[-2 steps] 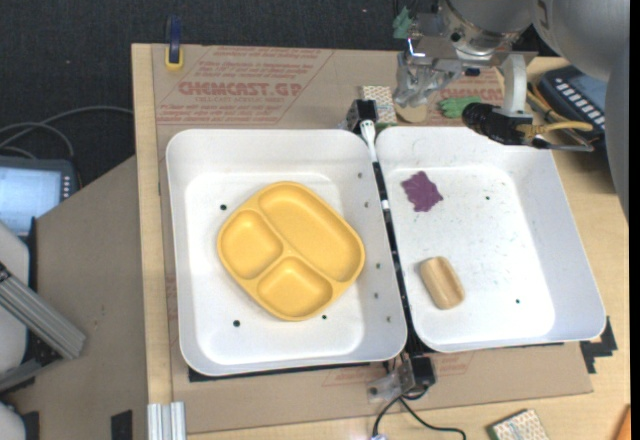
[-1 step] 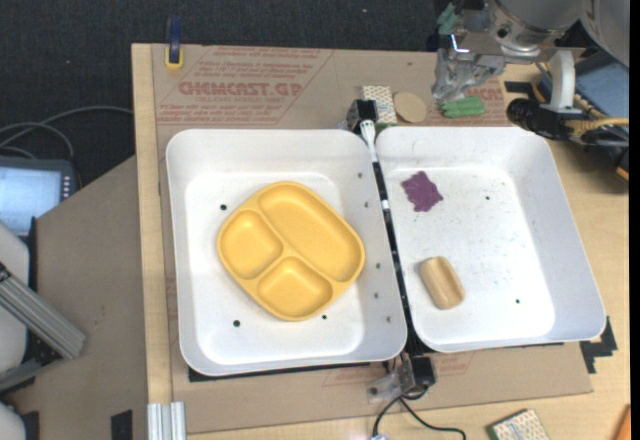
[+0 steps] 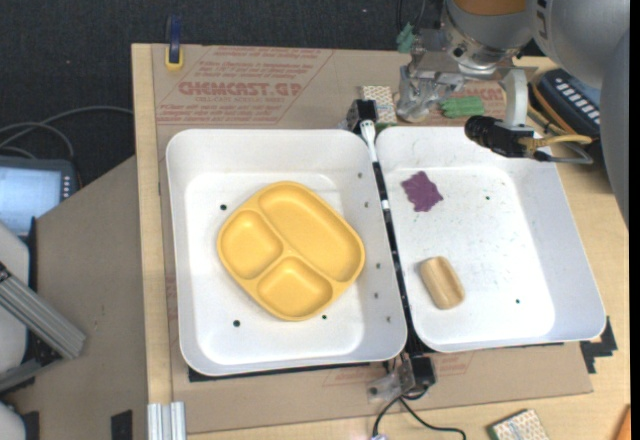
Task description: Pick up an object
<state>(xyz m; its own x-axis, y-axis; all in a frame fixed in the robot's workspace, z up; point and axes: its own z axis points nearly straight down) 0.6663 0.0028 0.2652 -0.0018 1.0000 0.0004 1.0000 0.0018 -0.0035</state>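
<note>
Tan and cylinder-shaped, a small wooden-looking block (image 3: pixel 440 282) lies in the right white shallow bin (image 3: pixel 560 258), its long axis running toward the bin's front wall, open floor all around it. A flat purple scrap (image 3: pixel 421 191) lies apart, nearer the back. The gripper (image 3: pixel 420 104) hangs beyond the bin's back rim, well away; whether its fingers are spread is unclear. A yellow divided plastic tray (image 3: pixel 290 250) fills the left bin (image 3: pixel 195 228).
</note>
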